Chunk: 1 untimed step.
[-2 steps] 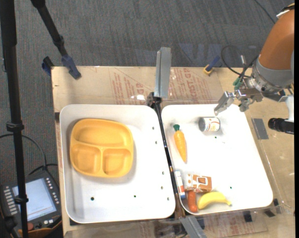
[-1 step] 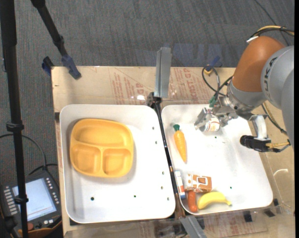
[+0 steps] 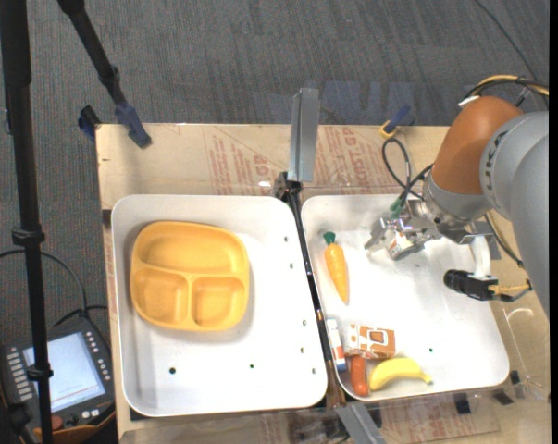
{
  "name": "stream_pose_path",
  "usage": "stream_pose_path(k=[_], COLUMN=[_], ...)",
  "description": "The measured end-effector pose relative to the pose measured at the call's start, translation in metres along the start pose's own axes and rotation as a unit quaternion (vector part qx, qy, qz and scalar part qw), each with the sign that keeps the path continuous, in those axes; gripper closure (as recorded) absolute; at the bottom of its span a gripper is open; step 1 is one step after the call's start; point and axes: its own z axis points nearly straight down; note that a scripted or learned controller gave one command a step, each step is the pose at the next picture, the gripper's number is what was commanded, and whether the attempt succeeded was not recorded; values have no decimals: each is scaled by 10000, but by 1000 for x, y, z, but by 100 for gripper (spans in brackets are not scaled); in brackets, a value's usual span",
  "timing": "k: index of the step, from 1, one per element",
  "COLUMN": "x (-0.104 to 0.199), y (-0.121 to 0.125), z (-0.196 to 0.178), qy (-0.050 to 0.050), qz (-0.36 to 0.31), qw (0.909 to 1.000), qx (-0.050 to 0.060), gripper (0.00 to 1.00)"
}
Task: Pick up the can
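Note:
A small red rounded object (image 3: pixel 356 375), possibly the can, lies at the front left of the right bin (image 3: pixel 445 336). It is wedged between an orange-and-white carton (image 3: pixel 368 340) and a banana (image 3: pixel 398 373), and partly hidden by them. My gripper (image 3: pixel 397 239) hangs over the far middle of the right bin, well behind that cluster and just right of a carrot (image 3: pixel 337 269). Nothing shows between its silvery tips.
A yellow divided plate (image 3: pixel 191 276) lies in the left bin (image 3: pixel 149 377). A grey post (image 3: pixel 303 137) stands behind the wall between the bins. A black part of the arm (image 3: pixel 469 283) juts over the right bin's right side. Bare white floor lies mid-bin.

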Motion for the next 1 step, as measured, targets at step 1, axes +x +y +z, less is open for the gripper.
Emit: stream_pose_path(k=[1], x=[0], y=[0], z=[-8], qy=[5], qz=[-8], qw=[10000], qx=[17], gripper=[100])
